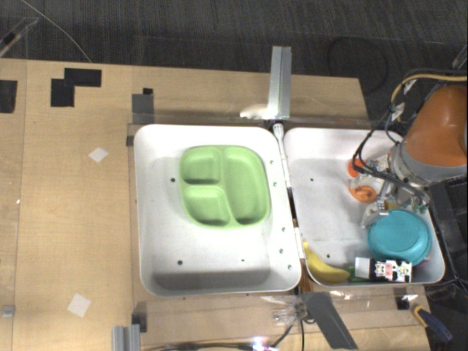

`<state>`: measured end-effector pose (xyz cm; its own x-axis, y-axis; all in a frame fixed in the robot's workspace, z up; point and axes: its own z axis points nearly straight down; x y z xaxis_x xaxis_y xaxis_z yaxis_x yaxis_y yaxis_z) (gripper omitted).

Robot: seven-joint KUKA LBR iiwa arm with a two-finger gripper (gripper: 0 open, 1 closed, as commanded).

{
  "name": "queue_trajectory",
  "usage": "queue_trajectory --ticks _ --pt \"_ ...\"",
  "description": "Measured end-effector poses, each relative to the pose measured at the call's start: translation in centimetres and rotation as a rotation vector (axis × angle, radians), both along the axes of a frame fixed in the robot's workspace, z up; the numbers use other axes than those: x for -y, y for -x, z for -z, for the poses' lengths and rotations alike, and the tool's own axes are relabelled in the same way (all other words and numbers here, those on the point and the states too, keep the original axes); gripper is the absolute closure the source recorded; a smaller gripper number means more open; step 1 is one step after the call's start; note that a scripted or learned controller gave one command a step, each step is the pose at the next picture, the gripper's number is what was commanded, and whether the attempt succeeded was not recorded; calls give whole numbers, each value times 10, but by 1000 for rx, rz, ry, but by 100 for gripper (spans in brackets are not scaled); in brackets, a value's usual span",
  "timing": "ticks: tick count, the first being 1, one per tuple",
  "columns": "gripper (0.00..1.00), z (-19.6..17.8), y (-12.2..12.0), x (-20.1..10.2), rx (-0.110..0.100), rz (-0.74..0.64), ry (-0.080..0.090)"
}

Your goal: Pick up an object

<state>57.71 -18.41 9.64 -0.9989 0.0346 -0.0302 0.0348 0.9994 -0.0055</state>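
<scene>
Arm [439,134] is seen entering from the right, orange band uppermost, wrist pitched down. Gripper [380,205] is positioned low near the right edge, partly masked by cabling.

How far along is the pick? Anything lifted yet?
Nothing looks lifted. The claw is low in the right bin, beside the teal bowl and an orange object. The banana lies at the bin's near edge. The grasp and lift remain.
</scene>
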Motion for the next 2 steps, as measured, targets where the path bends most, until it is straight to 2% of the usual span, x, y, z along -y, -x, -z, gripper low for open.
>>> queue_trajectory --ticks 1,2 --pt "0 0 59 -39 6 48 0" --pt "0 1 50 -69 5 216 -4"
